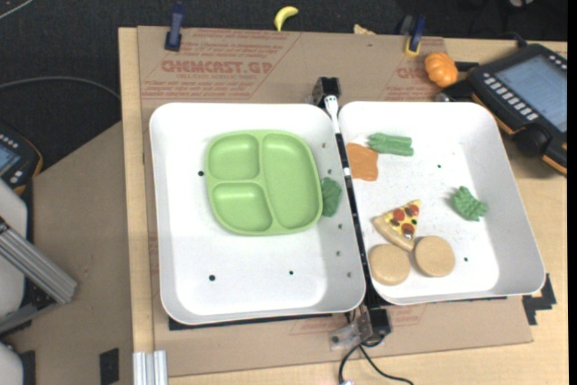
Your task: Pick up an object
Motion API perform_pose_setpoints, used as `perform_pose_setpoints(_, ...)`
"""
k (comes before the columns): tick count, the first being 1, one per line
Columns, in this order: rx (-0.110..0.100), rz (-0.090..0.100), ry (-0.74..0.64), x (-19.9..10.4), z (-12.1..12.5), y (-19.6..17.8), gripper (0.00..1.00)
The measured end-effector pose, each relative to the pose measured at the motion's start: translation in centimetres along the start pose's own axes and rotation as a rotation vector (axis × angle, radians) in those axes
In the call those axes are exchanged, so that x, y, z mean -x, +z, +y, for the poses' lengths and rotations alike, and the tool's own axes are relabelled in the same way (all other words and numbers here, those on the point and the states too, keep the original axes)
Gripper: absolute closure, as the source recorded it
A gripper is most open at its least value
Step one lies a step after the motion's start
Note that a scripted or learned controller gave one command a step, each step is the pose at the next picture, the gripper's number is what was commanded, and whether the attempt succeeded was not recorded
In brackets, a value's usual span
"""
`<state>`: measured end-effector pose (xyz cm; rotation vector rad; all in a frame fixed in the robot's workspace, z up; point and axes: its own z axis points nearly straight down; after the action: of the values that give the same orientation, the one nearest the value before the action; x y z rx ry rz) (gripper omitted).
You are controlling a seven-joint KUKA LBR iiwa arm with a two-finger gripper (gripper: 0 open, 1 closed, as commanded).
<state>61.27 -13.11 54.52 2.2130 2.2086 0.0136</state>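
In the left bin [180, 284] lies a green divided plate [263, 181], with a small green piece [331, 194] just beside its right edge, tight against the bin wall. In the right bin [505, 194] lie an orange slab [361, 161], a green bean-like piece [389, 143], a pizza slice [401, 223], two tan discs [390, 264] touching each other, and a leafy green piece [468, 204] well apart from the rest. The pincer's state I cannot tell. The leafy piece seems the best target, standing clear of its neighbours and the walls; a straight descent centred on it should work.
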Motion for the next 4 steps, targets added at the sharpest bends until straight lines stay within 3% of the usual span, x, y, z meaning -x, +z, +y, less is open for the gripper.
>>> perform_pose_setpoints(1, -0.018, 0.008, -0.01, -8.2, -8.4, 0.7, 0.0)
perform_pose_setpoints(2, -0.013, 0.003, -0.003, -7.7, -7.9, -0.3, 1.0)
perform_pose_setpoints(3, -0.032, 0.006, -0.003, -9.6, -13.5, 11.0, 1.0)
perform_pose_setpoints(4, -0.027, 0.004, 0.004, -5.2, -13.8, 19.6, 1.0)
